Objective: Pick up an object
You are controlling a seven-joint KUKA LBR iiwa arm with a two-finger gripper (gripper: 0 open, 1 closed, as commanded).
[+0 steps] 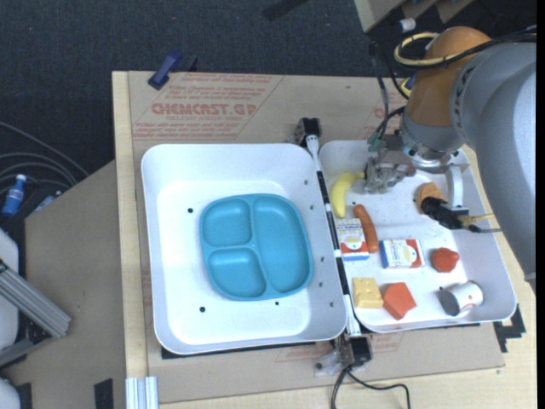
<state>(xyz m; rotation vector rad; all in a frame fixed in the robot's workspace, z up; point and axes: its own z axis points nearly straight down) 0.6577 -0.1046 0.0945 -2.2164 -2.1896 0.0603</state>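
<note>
Camera view: tool [385, 175] grip state unclear, can't tell. Banana [341, 193] sits just left of it; center over it before you descend.

A blue plastic clip [166, 69] lay at the far-left corner of the brown cardboard-covered bench [213, 109] — printed in red lettering. Black cables [34, 156] trailed over the dark carpet [102, 15] — beside a grey aluminium rail [34, 301].

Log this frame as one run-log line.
phase: reaching | gripper: over right bin, near banana | held: nothing seen | left bin: blue plate
</note>
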